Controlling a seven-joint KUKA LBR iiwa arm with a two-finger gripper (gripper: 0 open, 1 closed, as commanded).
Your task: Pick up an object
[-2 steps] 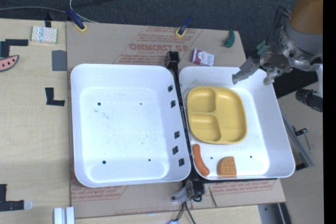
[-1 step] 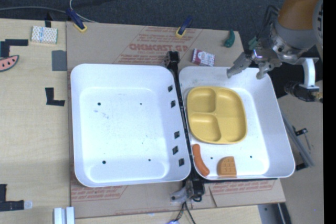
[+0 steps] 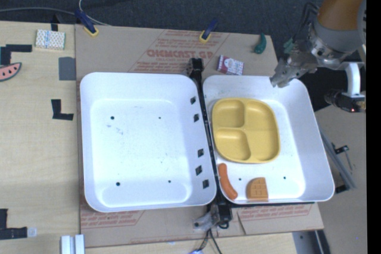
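The right bin [image 3: 309, 128] holds a yellow divided plate [image 3: 246, 129], an orange sausage-shaped toy [image 3: 227, 181] near the front, and a small brown waffle-like piece [image 3: 257, 188] beside it. My gripper [image 3: 281, 77] hangs over the bin's far right corner, above and to the right of the plate, with nothing seen between its fingers. The grey arm with its orange band [image 3: 342, 6] comes in from the upper right.
The left bin [image 3: 95, 128] sits beside the right one, with black clips along the divide [image 3: 199, 128]. Behind the bins lie a small red-and-white packet [image 3: 229, 65], a green item [image 3: 261, 43], yellow-blue clamps [image 3: 88, 22] and a cable on the cardboard.
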